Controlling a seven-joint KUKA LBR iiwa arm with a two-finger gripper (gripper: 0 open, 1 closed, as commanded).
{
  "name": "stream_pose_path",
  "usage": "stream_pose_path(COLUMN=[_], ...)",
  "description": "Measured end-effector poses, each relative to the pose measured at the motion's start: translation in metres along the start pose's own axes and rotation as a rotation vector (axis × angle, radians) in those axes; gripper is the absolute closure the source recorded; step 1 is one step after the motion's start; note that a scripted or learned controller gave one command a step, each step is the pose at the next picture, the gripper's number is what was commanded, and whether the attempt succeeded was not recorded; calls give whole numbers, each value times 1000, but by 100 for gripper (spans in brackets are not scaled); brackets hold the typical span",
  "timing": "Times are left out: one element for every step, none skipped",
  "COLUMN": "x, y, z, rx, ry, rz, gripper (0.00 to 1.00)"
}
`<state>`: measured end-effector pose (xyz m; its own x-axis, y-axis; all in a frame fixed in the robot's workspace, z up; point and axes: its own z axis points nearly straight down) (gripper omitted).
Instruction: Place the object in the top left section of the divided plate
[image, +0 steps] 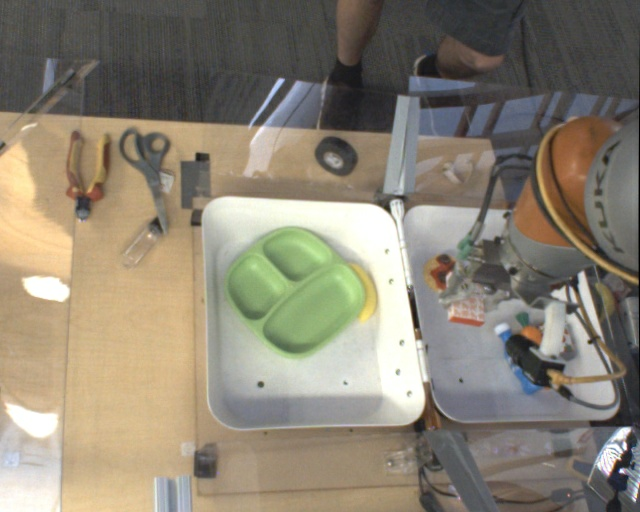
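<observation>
Divided plate (296, 291), green with three sections, lies in the left white bin (240, 395), its long axis slanting from lower left to upper right; the two small sections sit toward the upper left and the large one toward the lower right. A yellow object (366, 294) peeks out from under its right edge. The gripper (470, 272) hangs low over the right bin (450, 395), among small items: a red-and-white packet (466, 314) and an orange piece (441, 269). Whether it holds anything I cannot tell. Scissors (148, 160), pliers (84, 170) and a tape roll (336, 155) lie on the table (130, 350).
</observation>
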<state>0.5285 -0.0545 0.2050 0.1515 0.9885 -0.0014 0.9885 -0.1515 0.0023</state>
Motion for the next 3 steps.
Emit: stream_pose_path(x=[69,113,186], y=[-7,59,65], z=[-60,-34,-38], rx=[-3,1,0], ry=[3,1,2], rz=[94,41,-6], gripper=[100,100,100])
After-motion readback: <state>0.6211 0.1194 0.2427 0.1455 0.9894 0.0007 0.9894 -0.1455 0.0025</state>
